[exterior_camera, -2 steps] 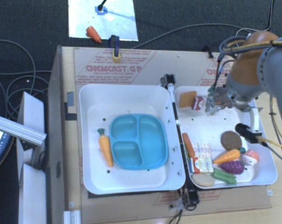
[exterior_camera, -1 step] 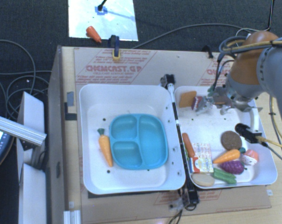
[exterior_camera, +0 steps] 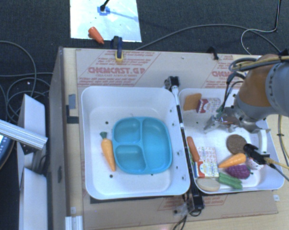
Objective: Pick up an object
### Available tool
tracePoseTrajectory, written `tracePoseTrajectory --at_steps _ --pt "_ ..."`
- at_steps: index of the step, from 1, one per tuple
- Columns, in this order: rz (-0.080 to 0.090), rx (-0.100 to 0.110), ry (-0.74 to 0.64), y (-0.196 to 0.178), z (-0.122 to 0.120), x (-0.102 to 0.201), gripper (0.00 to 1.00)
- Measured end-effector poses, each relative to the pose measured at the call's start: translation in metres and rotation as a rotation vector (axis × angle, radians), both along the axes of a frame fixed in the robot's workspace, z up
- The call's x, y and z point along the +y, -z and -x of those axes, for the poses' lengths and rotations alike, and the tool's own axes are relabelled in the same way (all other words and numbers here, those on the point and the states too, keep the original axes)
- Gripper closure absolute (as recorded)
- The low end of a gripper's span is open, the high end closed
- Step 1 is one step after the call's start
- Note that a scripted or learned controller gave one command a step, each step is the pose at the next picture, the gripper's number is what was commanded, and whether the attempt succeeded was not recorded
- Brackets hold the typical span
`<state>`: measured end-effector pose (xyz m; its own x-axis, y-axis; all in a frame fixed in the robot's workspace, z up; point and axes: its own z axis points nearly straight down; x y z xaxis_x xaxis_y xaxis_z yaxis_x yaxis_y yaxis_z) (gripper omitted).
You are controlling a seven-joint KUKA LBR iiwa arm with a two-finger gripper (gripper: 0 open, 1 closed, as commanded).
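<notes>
Down in the right bin (exterior_camera: pixel 273 174) we see our claw (exterior_camera: pixel 216 122) lowered near the bin's upper middle, and we cannot tell how it is set, since the metal parts blur together from this height. Nothing is visibly caught in it. Just beside it, up and toward the left bin, lies a red-and-white packet (exterior_camera: pixel 207 105), with an orange block (exterior_camera: pixel 192 101) further along that way. Below the claw, nearer the front rim, sits a round brown cookie (exterior_camera: pixel 236 142), and beneath that an orange carrot (exterior_camera: pixel 232 160) lying nearly crosswise, its long axis tilted, the thick end up toward the right. Purple grapes (exterior_camera: pixel 240 171) touch the carrot's underside, with a green pod (exterior_camera: pixel 229 180) and a pale bread slice (exterior_camera: pixel 205 184) at the front edge. A red sausage (exterior_camera: pixel 193 148) runs lengthwise along the dividing wall, and a printed card (exterior_camera: pixel 207 161) lies beside it. Well apart from the claw, the left bin (exterior_camera: pixel 94 128) holds a blue divided plate (exterior_camera: pixel 142 145) and a second carrot (exterior_camera: pixel 107 152), pointing toward the front. Both bins rest on the cardboard-covered surface (exterior_camera: pixel 135 66).
</notes>
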<state>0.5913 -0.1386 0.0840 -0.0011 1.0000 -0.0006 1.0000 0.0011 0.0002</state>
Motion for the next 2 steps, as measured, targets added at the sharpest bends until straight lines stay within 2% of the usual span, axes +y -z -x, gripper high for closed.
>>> tracePoseTrajectory --at_steps 1,2 --pt "0.000 -0.002 -0.002 -0.001 -0.076 0.015 0.00" --pt "0.001 -0.002 -0.001 -0.001 -0.034 -0.029 0.00"
